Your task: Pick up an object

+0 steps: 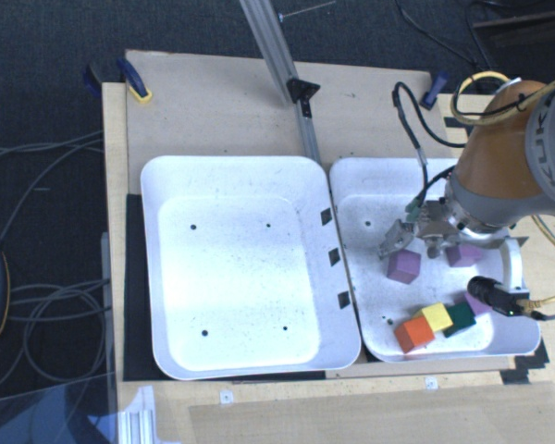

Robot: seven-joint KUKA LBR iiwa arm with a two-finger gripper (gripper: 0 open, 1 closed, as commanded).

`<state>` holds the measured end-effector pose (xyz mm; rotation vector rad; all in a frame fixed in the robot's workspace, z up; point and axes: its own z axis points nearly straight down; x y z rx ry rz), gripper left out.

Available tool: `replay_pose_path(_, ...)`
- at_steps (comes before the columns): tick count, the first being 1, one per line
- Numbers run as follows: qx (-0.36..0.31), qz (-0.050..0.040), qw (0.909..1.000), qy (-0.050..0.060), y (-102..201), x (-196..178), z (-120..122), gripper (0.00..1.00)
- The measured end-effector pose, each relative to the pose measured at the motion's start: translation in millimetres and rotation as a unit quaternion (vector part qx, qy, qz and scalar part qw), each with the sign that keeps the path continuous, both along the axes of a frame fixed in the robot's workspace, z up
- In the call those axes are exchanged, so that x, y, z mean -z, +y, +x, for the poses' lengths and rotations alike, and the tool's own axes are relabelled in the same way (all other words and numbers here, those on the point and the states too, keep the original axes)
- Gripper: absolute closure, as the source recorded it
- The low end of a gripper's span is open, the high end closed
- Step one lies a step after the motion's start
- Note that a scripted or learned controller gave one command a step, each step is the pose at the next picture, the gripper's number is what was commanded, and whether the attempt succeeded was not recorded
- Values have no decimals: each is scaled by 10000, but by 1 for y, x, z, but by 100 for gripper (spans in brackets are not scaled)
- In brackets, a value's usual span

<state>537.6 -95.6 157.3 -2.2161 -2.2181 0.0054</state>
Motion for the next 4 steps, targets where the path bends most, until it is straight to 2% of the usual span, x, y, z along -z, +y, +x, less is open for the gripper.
replay_pose_path(1,19,-50,9999,-85,-4,46,3,0)
replay_pose_path(2,14,-41,9999,-109,-3,33,4,100)
replay_pose_path(3,1,-12,10000,-61,-6,-13,-1,100)
replay_pose_path(4,2,-17,10000,-69,-14,-65,-6,100)
